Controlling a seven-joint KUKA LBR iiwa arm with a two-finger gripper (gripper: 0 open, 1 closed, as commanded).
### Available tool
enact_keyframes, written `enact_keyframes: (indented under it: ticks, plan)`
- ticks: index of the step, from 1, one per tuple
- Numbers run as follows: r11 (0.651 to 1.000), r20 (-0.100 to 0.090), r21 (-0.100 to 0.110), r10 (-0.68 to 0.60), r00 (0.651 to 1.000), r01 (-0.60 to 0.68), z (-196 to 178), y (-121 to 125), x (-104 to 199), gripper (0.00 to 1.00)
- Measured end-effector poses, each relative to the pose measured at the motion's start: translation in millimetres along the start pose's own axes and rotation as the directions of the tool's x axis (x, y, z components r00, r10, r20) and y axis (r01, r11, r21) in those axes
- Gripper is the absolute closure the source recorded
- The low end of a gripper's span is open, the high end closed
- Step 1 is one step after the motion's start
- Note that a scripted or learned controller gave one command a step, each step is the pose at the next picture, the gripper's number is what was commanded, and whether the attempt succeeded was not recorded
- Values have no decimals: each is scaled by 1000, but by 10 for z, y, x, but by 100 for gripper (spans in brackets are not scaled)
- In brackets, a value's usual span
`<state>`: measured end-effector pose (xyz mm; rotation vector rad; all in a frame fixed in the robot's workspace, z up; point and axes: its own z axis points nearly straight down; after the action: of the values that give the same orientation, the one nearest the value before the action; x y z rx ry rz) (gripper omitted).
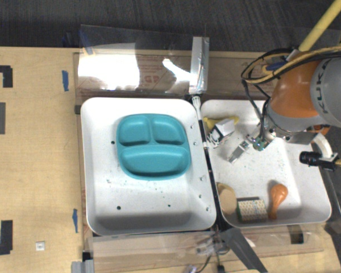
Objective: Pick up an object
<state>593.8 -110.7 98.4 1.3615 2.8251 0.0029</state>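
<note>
My gripper (242, 148) hangs low over the middle of the right bin (312, 209), below the orange band of the arm (295, 98). It points toward the bin's left side. Just to its left, by the bin's upper left corner, lies a small yellow and white object (220, 128). Along the front of the bin lie a tan round piece (226, 197), a speckled block (251, 209) and an orange drumstick-shaped toy (277, 195). I see nothing held in the gripper.
The left bin (102, 198) holds a teal divided plate (153, 145). A clear plastic sheet (136, 67) stands behind the bins. Cables (267, 67) loop off the arm at the upper right, and a black and white fitting (317, 156) juts over the right bin's right rim.
</note>
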Motion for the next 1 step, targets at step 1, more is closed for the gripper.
enact_keyframes:
  ticks: [1]
  plan:
    - [1000,1,-2,23,1000,-23,102,-271,355,0]
